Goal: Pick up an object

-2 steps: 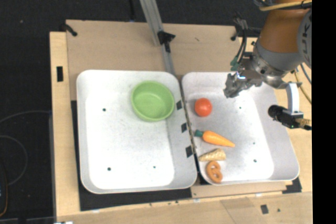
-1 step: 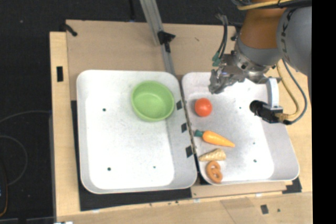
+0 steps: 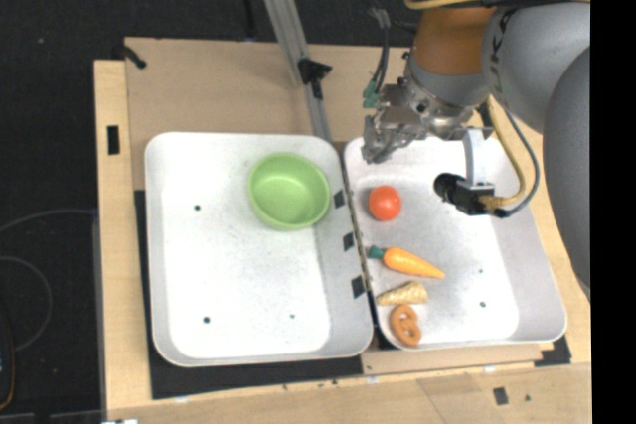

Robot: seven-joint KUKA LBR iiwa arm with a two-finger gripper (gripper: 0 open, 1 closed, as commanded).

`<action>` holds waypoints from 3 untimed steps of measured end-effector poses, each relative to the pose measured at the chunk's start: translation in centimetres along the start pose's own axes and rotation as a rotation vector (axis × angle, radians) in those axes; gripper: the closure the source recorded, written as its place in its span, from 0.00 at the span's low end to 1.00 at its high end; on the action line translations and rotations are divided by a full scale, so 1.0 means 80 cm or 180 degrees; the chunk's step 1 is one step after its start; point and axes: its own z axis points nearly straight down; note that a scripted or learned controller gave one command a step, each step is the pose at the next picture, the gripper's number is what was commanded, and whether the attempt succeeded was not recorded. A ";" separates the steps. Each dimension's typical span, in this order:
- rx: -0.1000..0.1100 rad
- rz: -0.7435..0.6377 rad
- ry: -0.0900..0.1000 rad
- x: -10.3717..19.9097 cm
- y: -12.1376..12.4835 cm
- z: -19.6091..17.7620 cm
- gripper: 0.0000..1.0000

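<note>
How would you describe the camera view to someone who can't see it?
A grey and orange robot arm's gripper hangs over the far edge of the right bin, which holds a tomato, carrot and pretzel. The left bin holds a green bowl.

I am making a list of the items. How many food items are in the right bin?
4. The tomato lies just below the gripper; the carrot mid-bin; the pale root and pretzel at the near left corner. The arm may hide more.

Overhead slanted view of both bins [image 3: 179,243]
</note>
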 end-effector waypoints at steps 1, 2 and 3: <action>0.0004 0.0004 -0.0004 0.054 0.028 0.019 1.00; 0.0001 0.0000 0.0001 0.119 0.048 0.012 1.00; 0.0009 0.0010 -0.0010 0.114 0.047 0.012 0.00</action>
